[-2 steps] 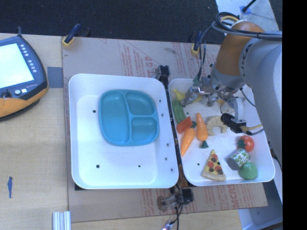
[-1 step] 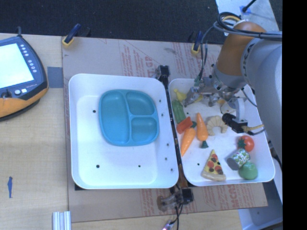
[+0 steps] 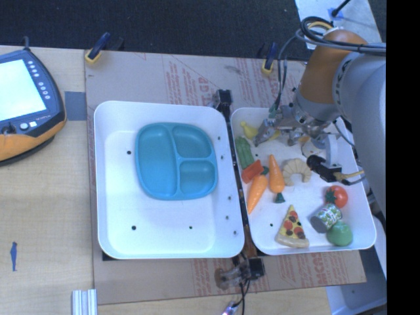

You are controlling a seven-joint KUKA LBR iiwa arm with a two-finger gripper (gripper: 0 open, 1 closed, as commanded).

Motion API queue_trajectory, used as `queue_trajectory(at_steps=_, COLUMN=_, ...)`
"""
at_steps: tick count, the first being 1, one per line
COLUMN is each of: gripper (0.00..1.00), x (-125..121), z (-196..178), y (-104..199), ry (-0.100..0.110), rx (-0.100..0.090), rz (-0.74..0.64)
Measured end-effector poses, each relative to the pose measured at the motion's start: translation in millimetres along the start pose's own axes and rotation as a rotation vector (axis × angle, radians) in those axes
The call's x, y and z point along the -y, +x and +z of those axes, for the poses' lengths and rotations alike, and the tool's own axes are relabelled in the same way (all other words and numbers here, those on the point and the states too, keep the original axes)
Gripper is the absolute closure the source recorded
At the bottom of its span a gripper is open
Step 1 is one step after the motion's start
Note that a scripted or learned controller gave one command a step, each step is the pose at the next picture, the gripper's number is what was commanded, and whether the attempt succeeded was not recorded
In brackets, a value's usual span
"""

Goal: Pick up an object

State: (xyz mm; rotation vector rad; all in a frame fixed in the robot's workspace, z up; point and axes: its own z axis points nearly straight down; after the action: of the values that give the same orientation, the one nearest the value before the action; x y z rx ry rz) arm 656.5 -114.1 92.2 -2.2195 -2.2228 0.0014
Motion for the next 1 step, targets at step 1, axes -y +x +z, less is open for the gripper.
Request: queue_trajectory(at_steps=1, gripper=0.00, x=2.4, z=0.2, y=-4.9, ry=0.003, rx=-0.001, rz=0.001)
